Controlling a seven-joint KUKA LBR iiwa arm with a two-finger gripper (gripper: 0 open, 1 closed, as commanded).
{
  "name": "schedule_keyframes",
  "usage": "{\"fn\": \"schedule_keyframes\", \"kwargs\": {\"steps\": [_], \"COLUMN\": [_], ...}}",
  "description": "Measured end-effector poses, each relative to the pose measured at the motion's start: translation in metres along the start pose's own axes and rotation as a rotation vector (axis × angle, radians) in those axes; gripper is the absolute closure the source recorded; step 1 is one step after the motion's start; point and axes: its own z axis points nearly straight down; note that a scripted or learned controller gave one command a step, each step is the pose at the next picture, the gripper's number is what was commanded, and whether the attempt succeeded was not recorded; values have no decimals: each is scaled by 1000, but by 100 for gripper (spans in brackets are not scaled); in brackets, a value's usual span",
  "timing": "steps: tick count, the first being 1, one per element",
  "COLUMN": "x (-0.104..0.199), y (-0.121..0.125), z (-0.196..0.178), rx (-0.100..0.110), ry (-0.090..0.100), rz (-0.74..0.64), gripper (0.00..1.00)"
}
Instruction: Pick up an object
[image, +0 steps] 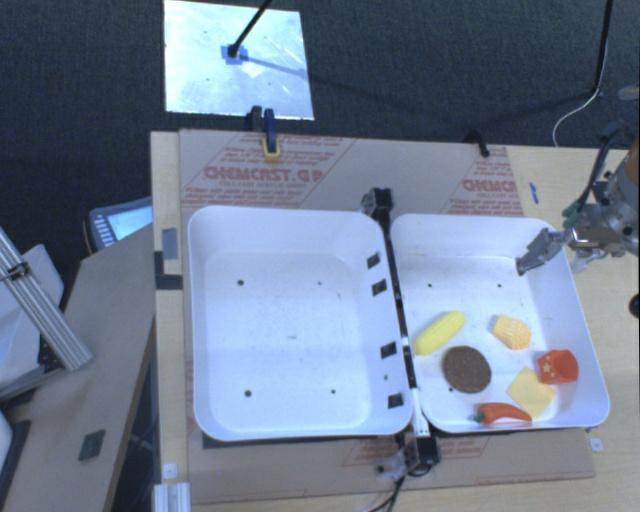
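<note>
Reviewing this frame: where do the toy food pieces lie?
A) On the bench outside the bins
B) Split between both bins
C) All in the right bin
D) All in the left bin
C: the yellow corn, brown disc, cheese wedge and red pieces all sit inside the right bin, toward its near end.

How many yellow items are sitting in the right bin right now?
3: corn cob near the divider, small textured yellow piece to its right, pale yellow wedge by the front edge. None looks hidden.
</note>
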Motion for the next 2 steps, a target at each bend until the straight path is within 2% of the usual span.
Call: {"fn": "schedule_keyframes", "kwargs": {"steps": [1, 2], "x": [46, 42], "y": [-16, -11], "z": [155, 135], "rx": [15, -2], "ry": [6, 0], "rz": [-4, 0], "gripper": [0, 100]}}
